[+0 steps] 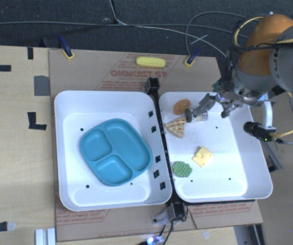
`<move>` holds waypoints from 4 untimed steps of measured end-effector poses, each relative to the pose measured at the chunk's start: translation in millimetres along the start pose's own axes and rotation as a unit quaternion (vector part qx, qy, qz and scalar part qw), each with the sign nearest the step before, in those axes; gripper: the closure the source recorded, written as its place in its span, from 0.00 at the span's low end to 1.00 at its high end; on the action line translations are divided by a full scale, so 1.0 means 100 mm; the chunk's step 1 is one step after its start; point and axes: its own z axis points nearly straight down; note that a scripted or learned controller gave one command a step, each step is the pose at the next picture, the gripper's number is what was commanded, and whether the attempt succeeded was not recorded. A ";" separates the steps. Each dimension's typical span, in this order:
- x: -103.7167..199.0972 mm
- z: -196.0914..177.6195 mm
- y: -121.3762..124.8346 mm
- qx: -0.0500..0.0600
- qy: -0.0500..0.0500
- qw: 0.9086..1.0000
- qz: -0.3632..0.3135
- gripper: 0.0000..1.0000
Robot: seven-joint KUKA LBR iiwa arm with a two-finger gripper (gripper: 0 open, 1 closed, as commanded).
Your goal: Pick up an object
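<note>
The gripper [197, 114] hangs over the far left part of the right bin [248, 182]; whether it is wide or narrow cannot be told. Just beside it lie a brown cookie [182, 106] and a pizza slice [176, 127]. Nearer lie a cheese wedge [203, 157] and a green piece [182, 169]. The left bin [70, 188] holds a blue divided plate [115, 151].

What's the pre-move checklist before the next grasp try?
1. Pincer over the right bin: ok.
2. Pincer holding an item: cannot tell, nothing seen between its tips.
3. Targets nearby: ok, brown round piece and pizza slice lie just beside it.
4. Cheese wedge and green piece apart from each other: ok.
5. Blue tray sits in the left bin, out of the path: ok.
6. Yellow item lies outside both bins: not ok as a target.
</note>
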 end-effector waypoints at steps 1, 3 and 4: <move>0.00 -0.09 0.03 -0.007 -0.001 1.000 -0.002 0.00; -0.12 0.88 0.07 -0.005 -0.002 1.000 -0.001 0.00; -0.13 1.05 0.09 -0.009 -0.002 1.000 -0.002 0.00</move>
